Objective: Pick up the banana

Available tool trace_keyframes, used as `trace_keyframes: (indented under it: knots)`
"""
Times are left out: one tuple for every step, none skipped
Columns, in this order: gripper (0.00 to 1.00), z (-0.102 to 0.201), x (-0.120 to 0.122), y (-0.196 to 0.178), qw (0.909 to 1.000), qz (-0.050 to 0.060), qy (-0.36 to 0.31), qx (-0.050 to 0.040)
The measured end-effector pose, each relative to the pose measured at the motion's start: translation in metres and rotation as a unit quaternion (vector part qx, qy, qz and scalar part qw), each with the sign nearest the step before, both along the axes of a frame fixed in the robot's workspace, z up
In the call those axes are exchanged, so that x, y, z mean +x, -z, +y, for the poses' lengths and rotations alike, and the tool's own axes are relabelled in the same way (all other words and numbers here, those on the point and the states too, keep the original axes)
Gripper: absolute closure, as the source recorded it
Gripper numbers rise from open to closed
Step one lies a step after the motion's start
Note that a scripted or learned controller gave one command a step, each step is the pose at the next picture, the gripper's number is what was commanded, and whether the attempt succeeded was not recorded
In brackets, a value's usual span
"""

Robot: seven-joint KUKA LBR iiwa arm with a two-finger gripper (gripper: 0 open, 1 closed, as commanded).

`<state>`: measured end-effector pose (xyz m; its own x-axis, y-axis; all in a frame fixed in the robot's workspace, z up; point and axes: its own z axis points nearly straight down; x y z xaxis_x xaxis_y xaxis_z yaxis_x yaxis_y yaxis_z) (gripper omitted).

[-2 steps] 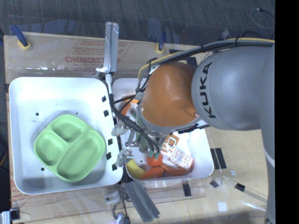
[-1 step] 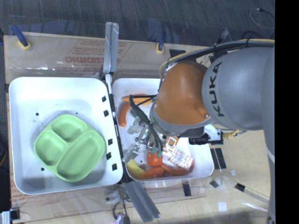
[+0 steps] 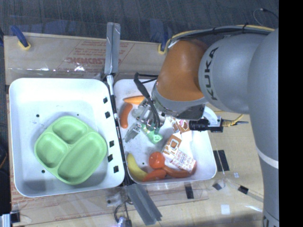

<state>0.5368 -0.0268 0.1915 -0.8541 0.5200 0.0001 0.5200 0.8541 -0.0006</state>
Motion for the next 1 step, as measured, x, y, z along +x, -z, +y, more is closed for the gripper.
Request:
trace_keyframes:
  knots:
    - [0.0, 0.0031, -0.0601, 0.0, 0.9947, 0.001, -0.103, 0.0003]
